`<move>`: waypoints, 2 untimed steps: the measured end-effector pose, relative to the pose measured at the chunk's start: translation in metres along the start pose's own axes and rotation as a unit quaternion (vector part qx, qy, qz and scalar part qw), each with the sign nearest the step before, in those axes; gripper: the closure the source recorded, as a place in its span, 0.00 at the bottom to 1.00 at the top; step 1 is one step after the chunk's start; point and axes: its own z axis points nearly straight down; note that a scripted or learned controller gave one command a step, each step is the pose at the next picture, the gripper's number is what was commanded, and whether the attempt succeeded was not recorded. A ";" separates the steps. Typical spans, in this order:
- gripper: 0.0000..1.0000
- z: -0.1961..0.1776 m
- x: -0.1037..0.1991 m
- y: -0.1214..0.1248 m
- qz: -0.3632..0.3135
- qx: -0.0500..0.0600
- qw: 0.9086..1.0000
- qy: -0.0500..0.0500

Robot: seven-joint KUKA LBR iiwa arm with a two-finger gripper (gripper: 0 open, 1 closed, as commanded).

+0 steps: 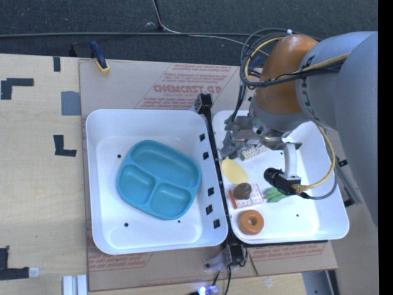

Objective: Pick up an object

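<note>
My gripper [236, 145] hangs low over the upper left part of the right bin [325, 217], under the orange wrist band. Just below it lies a pale yellow piece [233, 169]. Further down the bin sit a dark round puck on a red-and-white packet [243, 193], a green item [274, 195] and a brown doughnut [251, 222]. A small white speckled block [252, 153] lies right next to the gripper. The arm hides the bin's upper part.
A blue three-compartment plate [159, 178] lies in the left bin [104, 134]. A black divider [211, 158] runs between the bins. Cables loop from the wrist across the right bin. A blue and yellow clamp [98, 56] sits at the cardboard's top left corner.
</note>
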 end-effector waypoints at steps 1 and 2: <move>1.00 -0.002 0.061 -0.019 -0.001 0.000 1.000 0.000; 1.00 -0.002 0.112 -0.029 -0.001 0.000 1.000 0.000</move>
